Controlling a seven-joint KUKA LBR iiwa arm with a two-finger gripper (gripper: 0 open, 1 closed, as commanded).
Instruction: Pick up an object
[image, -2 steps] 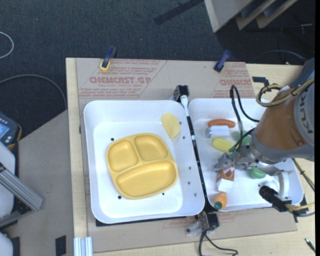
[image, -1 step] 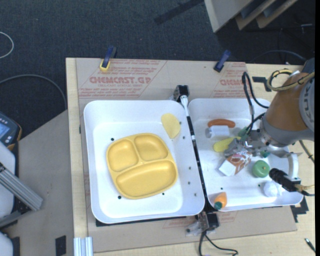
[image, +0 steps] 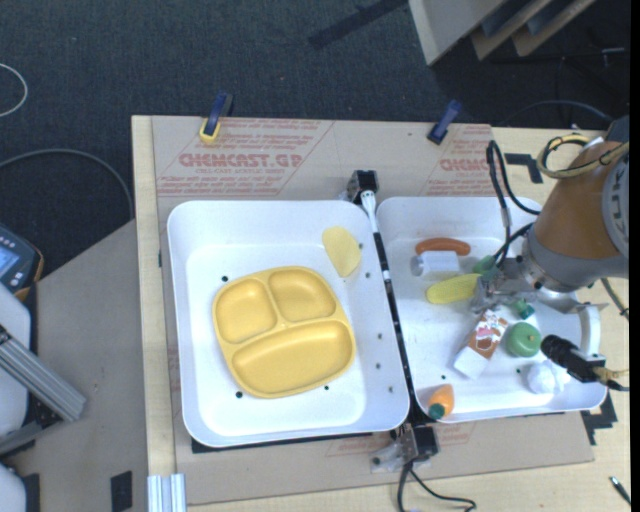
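- We saw the arm (image: 585, 215) reaching into the right bin (image: 400, 300), its pincer (image: 497, 292) low among the clutter near the middle of that bin; we could not tell from this slanted view whether it was apart or together, and nothing showed plainly between its tips.
- The likeliest target, we judged, was the small red-and-white carton (image: 481, 343), lying tilted just beside the pincer, toward the bin's near edge.
- To do the step well, we judged we should centre over one item alone, since the green round piece (image: 523, 340) and yellow banana-shaped toy (image: 452, 290) crowded close.
- The carton looked boxy and flat-sided; the green piece rounded and smooth, likelier to slip.
- A red sausage-shaped toy (image: 442, 246) lay toward the bin's far edge, an orange piece (image: 440, 401) at its near left corner.
- In the left bin (image: 185, 300) sat a glossy yellow divided plate (image: 285, 330).
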